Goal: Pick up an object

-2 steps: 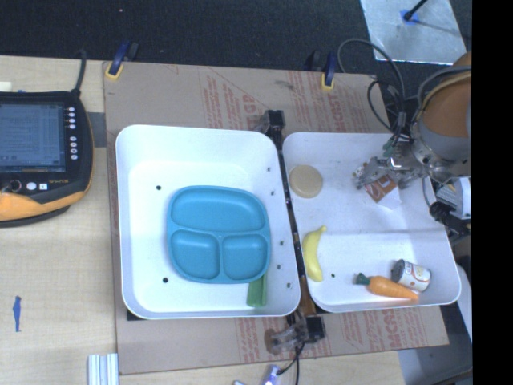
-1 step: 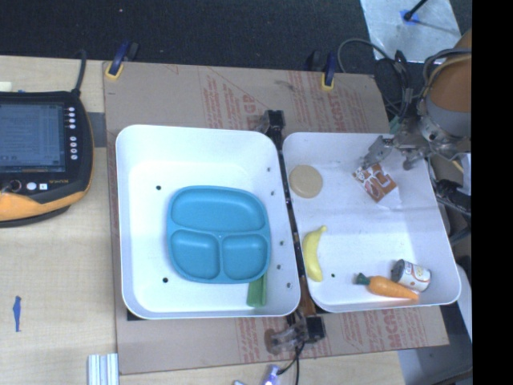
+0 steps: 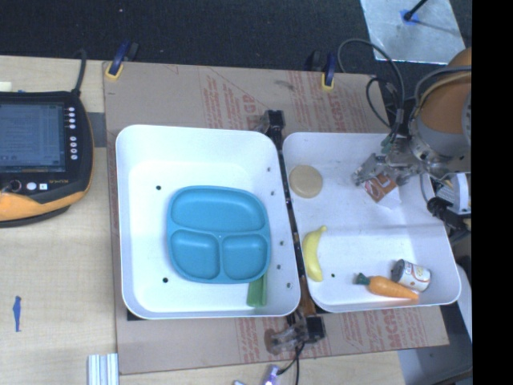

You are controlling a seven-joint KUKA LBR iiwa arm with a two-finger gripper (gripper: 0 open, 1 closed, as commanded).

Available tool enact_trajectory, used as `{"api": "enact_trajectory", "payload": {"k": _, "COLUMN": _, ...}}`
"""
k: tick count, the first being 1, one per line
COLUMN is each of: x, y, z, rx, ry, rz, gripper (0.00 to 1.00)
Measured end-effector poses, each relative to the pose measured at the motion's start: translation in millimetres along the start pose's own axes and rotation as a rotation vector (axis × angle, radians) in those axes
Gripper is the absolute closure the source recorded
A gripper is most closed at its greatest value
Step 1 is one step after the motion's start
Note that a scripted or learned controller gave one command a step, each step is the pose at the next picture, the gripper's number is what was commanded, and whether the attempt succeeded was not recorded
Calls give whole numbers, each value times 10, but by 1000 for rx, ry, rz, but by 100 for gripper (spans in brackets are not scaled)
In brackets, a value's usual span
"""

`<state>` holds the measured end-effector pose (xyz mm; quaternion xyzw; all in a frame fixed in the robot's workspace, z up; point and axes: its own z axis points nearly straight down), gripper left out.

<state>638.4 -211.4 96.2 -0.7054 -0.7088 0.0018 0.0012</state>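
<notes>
Where cardboard covers bench | two bins; dark floor behind

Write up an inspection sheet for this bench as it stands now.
Surface: cardboard-covered bench bearing a left bin and a right bin.
Job's things: right bin holds banana, carrot, small can, tan disc; left bin holds blue divided plate, green item.
Clutter: nothing seen.
Grippers: gripper low over a small brown object in the right bin's far side.
Cables: black loops by the arm.
Surroundings: pendant at left.
</notes>
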Motion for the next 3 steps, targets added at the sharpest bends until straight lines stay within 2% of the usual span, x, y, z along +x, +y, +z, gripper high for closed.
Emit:
{"api": "enact_trajectory", "payload": {"k": 1, "x": -4, "y": 6, "z": -112, "rx": 0, "ry": -1, "rz": -2, "gripper": 100}}
{"api": "enact_trajectory", "payload": {"k": 2, "x": 757, "y": 185, "z": -494, "rx": -2, "ry": 1, "rz": -1, "gripper": 100}}
{"api": "enact_trajectory", "payload": {"k": 3, "x": 1517, "y": -84, "z": -961, "rx": 0, "ry": 0, "rz": -2, "gripper": 100}}
